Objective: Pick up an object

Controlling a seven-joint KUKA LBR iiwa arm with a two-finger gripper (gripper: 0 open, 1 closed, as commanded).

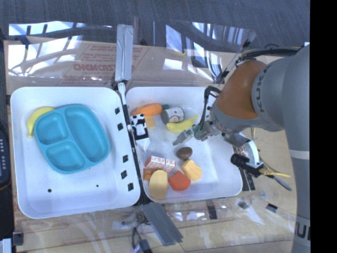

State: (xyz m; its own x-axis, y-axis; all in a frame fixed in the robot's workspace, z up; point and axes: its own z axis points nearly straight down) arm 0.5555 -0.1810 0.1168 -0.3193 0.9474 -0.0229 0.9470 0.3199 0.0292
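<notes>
The gripper point(185, 136) sits low in the right bin point(224, 167), just above a small brown oval piece point(184, 153) and beside a yellow banana point(181, 124). Whether it is open or closed cannot be determined, and nothing is visibly held. The brown piece lies near the bin's centre, apart from the cheese wedge point(191, 169) and the red piece point(179, 181). It appears to be a light, rigid, smooth toy, likely to slip or roll. Grasp across its narrow width, centred. The blue tray point(72, 137) occupies the left bin point(21, 183).
</notes>
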